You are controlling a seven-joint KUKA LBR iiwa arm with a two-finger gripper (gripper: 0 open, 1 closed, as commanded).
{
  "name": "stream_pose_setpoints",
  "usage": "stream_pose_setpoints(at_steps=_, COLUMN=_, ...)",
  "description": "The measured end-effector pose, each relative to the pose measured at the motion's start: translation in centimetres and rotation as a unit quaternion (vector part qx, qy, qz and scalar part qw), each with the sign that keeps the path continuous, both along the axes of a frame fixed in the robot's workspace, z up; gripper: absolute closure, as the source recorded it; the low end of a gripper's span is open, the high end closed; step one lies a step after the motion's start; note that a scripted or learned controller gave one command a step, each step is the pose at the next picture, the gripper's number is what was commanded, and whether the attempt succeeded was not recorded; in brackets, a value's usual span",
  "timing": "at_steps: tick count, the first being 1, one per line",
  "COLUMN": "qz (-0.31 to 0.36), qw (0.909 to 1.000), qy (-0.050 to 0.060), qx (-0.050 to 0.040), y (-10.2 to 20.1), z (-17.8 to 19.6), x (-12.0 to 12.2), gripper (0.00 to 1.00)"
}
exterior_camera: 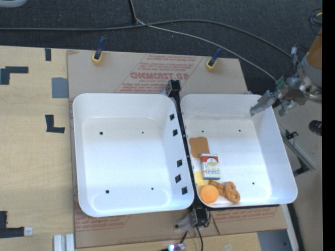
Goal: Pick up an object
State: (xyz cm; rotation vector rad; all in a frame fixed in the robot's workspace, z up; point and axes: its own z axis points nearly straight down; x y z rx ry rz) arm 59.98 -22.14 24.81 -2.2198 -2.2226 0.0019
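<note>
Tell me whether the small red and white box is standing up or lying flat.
Lying flat. The red and white box shows its broad printed face upward on the floor of the right bin, beside the orange ball.

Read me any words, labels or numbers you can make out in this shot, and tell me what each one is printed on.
"CHEMCAST GP", red, printed upside down on the brown cardboard sheet under the bins; the smaller red lines near it are too blurred to read.
Small red and white box in the right bin: its print is too small to read.
</note>
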Motion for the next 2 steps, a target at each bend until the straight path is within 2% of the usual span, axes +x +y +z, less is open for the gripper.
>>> stream_pose_setpoints(at_steps=1, qz=0.002, qw=1.0, qy=0.004, qx=0.0019, y=5.3, z=-10.1, x=1.7, gripper=0.0)
stream_pose_setpoints(at_steps=2, qz=0.003, qw=1.0, qy=0.001, qx=0.0002, y=12.6, z=-16.7, x=2.5, gripper=0.0)
